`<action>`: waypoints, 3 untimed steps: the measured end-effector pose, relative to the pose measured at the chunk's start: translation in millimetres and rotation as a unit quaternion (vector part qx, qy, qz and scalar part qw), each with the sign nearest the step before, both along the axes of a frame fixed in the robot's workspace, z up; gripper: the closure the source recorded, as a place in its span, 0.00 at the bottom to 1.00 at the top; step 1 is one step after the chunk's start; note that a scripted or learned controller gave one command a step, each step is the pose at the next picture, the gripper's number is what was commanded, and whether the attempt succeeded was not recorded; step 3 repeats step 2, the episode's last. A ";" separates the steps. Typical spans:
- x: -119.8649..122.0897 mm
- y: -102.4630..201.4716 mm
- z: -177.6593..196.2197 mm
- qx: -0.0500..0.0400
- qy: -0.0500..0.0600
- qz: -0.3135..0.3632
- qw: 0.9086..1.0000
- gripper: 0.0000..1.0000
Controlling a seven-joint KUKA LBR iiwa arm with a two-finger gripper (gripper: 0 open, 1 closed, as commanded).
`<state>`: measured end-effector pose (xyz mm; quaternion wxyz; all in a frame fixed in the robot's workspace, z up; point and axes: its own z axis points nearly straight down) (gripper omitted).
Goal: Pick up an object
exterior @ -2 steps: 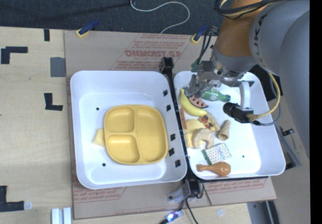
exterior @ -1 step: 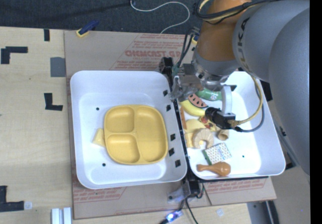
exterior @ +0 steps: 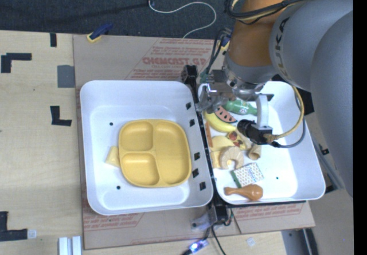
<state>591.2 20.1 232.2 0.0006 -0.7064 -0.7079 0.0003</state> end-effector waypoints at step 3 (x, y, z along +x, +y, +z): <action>-5.5 4.9 -19.0 -0.001 0.001 0.000 1.000 1.00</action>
